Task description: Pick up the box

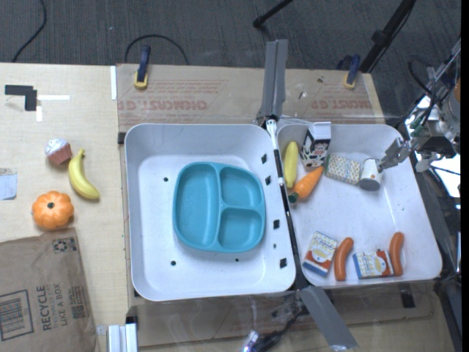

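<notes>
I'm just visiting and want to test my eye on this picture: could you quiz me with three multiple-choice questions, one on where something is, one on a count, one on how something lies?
1. Where is the blue tray?
A. In the left bin
B. In the right bin
C. On the bench outside the bins

2. How many sausages are in the right bin?
A. None
B. Two
C. Five

3. How does the cup lie?
A. Upside down on the tray
B. Stacked on the carton
C. On its side on the bin floor

Answers: 1 A, the tray sits mid left bin. 2 B, one sausage and another flank a small box. 3 C, its side rests on the floor.
</notes>
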Robot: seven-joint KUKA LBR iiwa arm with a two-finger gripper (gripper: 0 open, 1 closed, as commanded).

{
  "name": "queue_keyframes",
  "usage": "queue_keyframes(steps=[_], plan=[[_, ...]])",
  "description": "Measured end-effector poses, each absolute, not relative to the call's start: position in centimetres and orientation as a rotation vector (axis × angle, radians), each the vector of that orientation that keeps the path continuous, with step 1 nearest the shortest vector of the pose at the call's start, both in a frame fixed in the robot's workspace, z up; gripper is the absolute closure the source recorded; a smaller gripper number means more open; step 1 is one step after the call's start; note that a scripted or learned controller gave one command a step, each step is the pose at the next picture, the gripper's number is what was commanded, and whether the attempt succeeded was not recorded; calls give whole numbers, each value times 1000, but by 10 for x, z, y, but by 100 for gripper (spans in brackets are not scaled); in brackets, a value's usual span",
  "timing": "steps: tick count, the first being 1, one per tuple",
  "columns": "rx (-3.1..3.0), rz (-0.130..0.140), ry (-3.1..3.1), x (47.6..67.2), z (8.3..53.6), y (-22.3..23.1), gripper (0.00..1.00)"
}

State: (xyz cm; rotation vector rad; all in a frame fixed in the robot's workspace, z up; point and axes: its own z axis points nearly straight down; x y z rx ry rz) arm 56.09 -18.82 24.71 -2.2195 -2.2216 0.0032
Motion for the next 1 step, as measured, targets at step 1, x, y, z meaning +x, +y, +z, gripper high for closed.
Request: queue_keyframes(steps=[1], plan=[[-1557, 1, -2726, 492, 136, -115, 0]])
